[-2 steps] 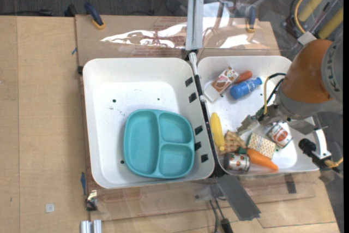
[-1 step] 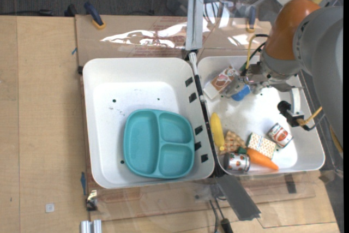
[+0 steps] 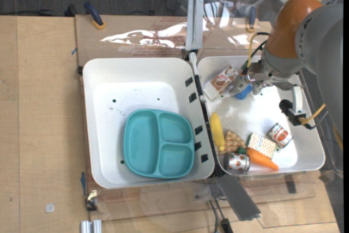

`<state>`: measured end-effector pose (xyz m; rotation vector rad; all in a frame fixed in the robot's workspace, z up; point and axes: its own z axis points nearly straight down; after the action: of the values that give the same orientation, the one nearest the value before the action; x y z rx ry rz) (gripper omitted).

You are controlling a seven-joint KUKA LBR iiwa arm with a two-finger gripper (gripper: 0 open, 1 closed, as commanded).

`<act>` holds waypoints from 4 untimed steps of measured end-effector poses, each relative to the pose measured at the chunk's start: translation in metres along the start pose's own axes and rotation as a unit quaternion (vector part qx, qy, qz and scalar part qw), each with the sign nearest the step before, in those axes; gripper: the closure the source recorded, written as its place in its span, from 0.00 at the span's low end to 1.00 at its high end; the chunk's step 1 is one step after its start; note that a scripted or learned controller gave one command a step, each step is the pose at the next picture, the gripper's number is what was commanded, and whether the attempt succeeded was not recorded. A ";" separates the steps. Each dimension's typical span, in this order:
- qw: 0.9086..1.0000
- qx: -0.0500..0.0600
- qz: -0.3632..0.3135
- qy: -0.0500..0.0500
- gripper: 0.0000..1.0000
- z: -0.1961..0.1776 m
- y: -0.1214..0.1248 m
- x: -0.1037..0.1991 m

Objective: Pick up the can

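Two cans lie in the right bin (image 3: 311, 158). A red and white can (image 3: 279, 135) lies tilted near the bin's right side. A silver can with a red label (image 3: 238, 162) lies on its side at the front left corner. My gripper (image 3: 247, 83) hangs over the back of this bin, well behind both cans. Right at its tip is a small blue object (image 3: 242, 91), and I cannot tell whether the gripper touches it. The grey arm with its orange band (image 3: 293, 22) reaches in from the right.
The right bin also holds a red and white box (image 3: 222, 80) at the back left, a yellow banana (image 3: 217, 131), a carrot (image 3: 263, 159), a patterned packet (image 3: 262, 144) and some brown snacks (image 3: 234, 142). A teal divided plate (image 3: 159, 143) lies in the left bin (image 3: 109, 84).
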<state>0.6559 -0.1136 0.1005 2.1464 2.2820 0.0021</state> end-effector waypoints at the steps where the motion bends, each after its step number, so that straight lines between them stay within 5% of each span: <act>1: 1.000 0.002 0.019 0.002 1.00 -0.087 0.016 0.058; 2: 1.000 0.003 0.019 0.002 0.00 -0.086 0.016 0.058; 3: 1.000 0.004 -0.019 0.003 0.00 -0.088 -0.069 0.094; 4: 0.938 0.008 0.346 0.001 0.00 -0.085 -0.116 0.177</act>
<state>0.5283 0.0568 0.1841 2.8155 1.4048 -0.0081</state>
